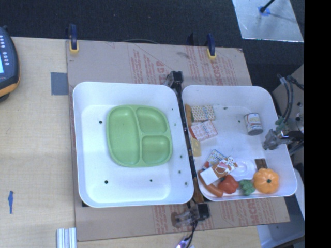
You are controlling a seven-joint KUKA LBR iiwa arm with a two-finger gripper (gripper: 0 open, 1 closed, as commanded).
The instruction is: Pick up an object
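Observation:
The right bin (232,93) holds several small items. A small grey can (253,123) lies near its right side. Two flat snack packets (202,112) (204,131) lie at its left. An orange pumpkin (266,180), a green broccoli piece (247,187), a red pepper (228,184) and a printed wrapper (222,164) crowd the front edge. My gripper (272,138) hangs at the bin's right rim, just right of the can and above the pumpkin. Nothing shows in its grasp.
The left bin (88,185) carries a green divided plate (138,135). A black divider (182,123) runs between the bins. Clamps (74,39) (210,46) pin the cardboard at the back. A yellow-edged pendant (7,61) lies far left. Cables (287,99) loop by the right rim.

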